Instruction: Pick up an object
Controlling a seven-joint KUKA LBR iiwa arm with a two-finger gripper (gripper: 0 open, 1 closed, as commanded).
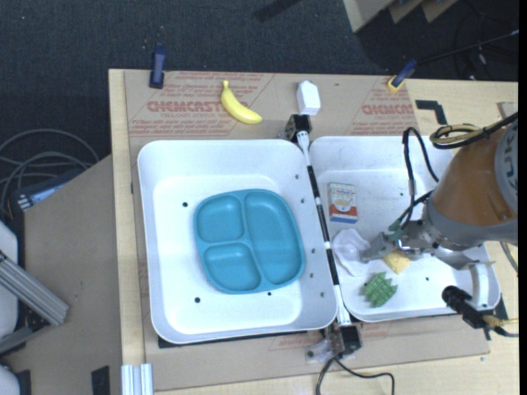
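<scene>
My gripper [385, 248] hangs low inside the right bin [387, 151], reaching in from the right. A small yellow piece [398, 262] lies right under its tip, partly hidden by it. Just left of the tip sits a crumpled white item [349, 246]. A green knobbly toy [379, 289] rests near the bin's front edge. A small white packet with orange and blue print [342, 202] lies further back in the same bin. I see nothing clearly gripped.
The left bin [165, 171] holds a blue divided plate [247, 239]. On the bench behind the bins lie a yellow banana [239, 105] and a white block [308, 97]. Black cables [416, 163] loop over the right bin near the arm.
</scene>
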